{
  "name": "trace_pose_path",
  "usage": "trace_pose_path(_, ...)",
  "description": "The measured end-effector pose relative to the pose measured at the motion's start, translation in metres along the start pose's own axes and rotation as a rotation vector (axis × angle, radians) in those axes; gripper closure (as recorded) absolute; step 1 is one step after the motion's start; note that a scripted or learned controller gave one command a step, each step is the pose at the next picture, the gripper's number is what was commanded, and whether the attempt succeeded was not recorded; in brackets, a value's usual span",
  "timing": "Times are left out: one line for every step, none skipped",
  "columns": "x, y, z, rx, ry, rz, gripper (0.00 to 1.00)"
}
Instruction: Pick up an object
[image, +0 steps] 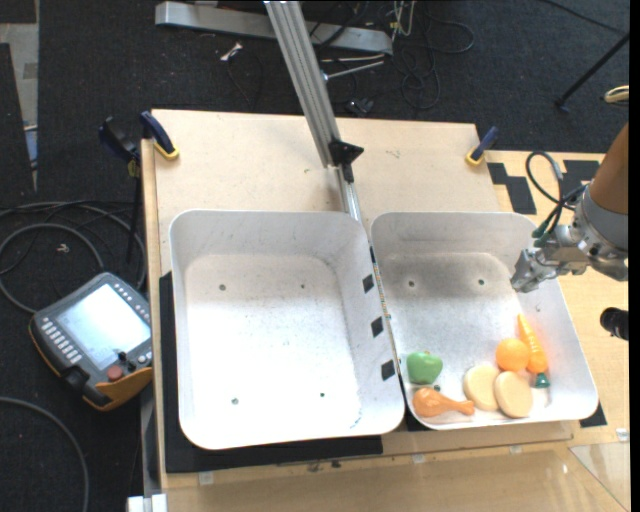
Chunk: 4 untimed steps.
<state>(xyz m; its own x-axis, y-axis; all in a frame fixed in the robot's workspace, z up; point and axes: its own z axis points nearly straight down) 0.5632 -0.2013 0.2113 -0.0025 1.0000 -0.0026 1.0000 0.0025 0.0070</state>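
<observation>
White bins (270, 240); green apple (424, 366); orange carrot (531, 343).

A teach pendant (92, 340) is seen on the dark floor, left of the desk (250, 160). Two yellow-tipped clamps (160, 138) (481, 146) are fixed at the desk's far corners. A metal rail (310, 85) slants across the far edge.

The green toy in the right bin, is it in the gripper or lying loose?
Lying loose. The green toy rests on the right bin's floor near its front-left corner, while the gripper hangs apart from it.
</observation>
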Motion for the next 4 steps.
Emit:
trace_pose_path(0.0, 0.002, -0.054, 0.0, -0.001, -0.001, 1.0)
trace_pose_path(0.056, 0.012, -0.04, 0.007, 0.004, -0.005, 1.0)
trace_pose_path(0.102, 0.017, -0.03, 0.008, 0.004, -0.005, 1.0)
trace_pose_path(0.147, 0.026, -0.032, 0.006, 0.003, -0.005, 1.0)
